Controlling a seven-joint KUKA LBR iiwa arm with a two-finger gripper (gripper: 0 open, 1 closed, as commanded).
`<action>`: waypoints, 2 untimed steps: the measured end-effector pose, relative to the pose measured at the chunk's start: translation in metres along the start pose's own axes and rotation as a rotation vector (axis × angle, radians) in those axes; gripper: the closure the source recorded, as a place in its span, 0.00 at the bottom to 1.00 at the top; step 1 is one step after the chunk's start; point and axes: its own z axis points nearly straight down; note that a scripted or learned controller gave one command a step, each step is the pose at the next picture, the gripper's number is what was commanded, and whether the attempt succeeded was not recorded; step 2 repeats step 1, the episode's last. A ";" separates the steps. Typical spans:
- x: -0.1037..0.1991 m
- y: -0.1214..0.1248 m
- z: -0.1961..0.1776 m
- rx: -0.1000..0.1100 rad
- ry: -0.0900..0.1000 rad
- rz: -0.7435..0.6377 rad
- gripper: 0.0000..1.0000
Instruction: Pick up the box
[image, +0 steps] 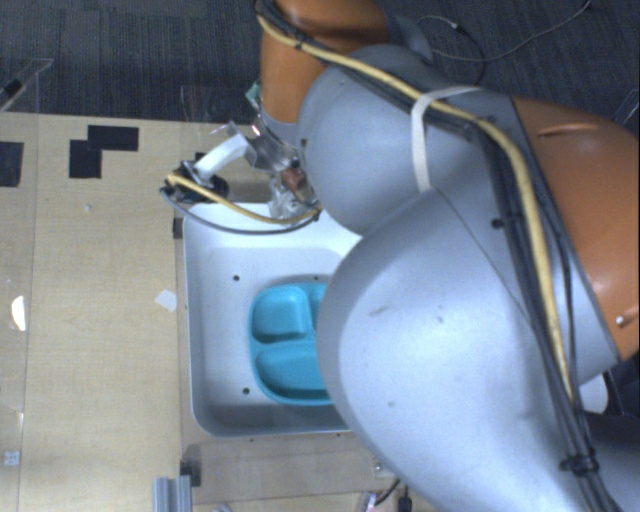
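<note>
The big grey arm (470, 300) bends low over the white bin (215, 330), covering part of the blue box (285, 340); the gripper's state I cannot tell.

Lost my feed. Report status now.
Arm covers most of the bin. Blue box lies in it, half hidden. Gripper hidden.

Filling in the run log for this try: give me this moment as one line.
arm: covers much of white bin | blue box: in bin, partly under arm | gripper: fingers unseen | grasp: unconfirmed
</note>
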 end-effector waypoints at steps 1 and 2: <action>-0.009 0.022 -0.071 -0.001 0.000 0.001 1.00; -0.009 0.022 -0.071 -0.001 0.000 0.001 1.00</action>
